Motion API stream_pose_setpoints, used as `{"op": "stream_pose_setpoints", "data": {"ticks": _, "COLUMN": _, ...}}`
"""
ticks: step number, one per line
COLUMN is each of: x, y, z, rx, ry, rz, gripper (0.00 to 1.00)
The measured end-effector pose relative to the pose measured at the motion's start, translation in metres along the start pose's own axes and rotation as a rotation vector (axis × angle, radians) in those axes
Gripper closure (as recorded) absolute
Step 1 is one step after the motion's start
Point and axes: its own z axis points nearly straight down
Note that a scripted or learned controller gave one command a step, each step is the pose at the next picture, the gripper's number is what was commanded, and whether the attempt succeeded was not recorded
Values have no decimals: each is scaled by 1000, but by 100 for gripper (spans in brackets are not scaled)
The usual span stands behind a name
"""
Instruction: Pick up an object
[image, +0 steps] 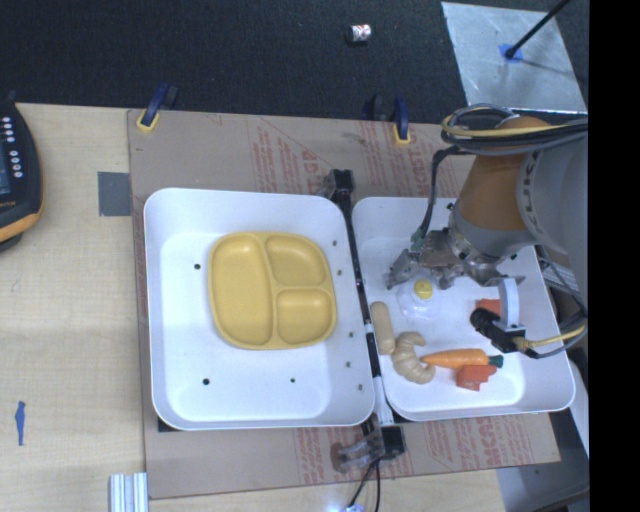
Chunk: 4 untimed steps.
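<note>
We see the gripper lowered into the right bin, its dark metal body tucked under the bulky grey arm with its orange band, which leans in from the right over the bin's upper half. Whether it is open or closed on anything we cannot tell. Just below it sits a small yellow disc on what looks like a clear, glossy piece. Toward the bin's front edge lie a pale wooden peg, a knobbly beige lump touching it, a smooth orange carrot with a green tip, and a red block just beside the carrot. In the left bin a matte yellow plate with rounded corners and three compartments rests near the middle. Both bins are smooth white plastic on a cardboard sheet.
</note>
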Motion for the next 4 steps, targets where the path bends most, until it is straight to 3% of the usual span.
{"op": "stream_pose_setpoints", "data": {"ticks": 1, "x": -2, "y": 2, "z": -15, "rx": -8, "ry": -3, "rz": 1, "gripper": 100}}
{"op": "stream_pose_setpoints", "data": {"ticks": 2, "x": -2, "y": 2, "z": -15, "rx": -8, "ry": -4, "rz": 0, "gripper": 0}}
{"op": "stream_pose_setpoints", "data": {"ticks": 3, "x": 5, "y": -30, "z": -3, "rx": -3, "ry": 0, "rz": 2, "gripper": 0}}
{"op": "stream_pose_setpoints", "data": {"ticks": 4, "x": -15, "y": 12, "z": -6, "rx": -13, "ry": -2, "rz": -2, "gripper": 0}}
